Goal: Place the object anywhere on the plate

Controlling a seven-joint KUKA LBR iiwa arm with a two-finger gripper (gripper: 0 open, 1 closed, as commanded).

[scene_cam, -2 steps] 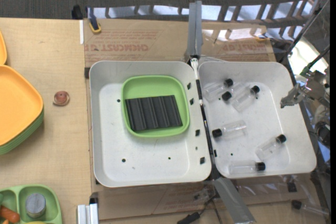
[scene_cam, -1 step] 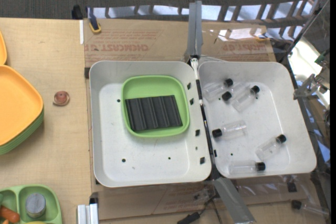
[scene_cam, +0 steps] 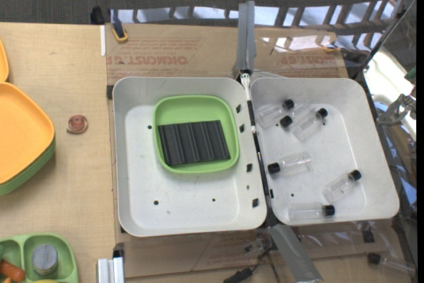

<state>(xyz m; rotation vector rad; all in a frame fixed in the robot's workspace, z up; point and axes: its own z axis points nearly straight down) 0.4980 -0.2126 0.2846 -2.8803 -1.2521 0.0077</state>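
A green square plate [scene_cam: 196,103] lies in the left white bin [scene_cam: 192,209], toward its back. A dark grey ribbed slab [scene_cam: 194,142] lies flat on the plate and covers most of its floor. In the right white bin [scene_cam: 371,136], several clear vials with black caps lie scattered: one at the back left [scene_cam: 273,113], one near the middle [scene_cam: 289,164], one at the front [scene_cam: 309,212].
A stack of orange plates [scene_cam: 23,136] sits at the far left of the bench, with a small reddish disc [scene_cam: 78,123] beside it. A green compartment tray [scene_cam: 36,258] is at the bottom left. Cardboard [scene_cam: 172,57] lies behind the bins, and a metal rack [scene_cam: 331,6] stands at the back right.
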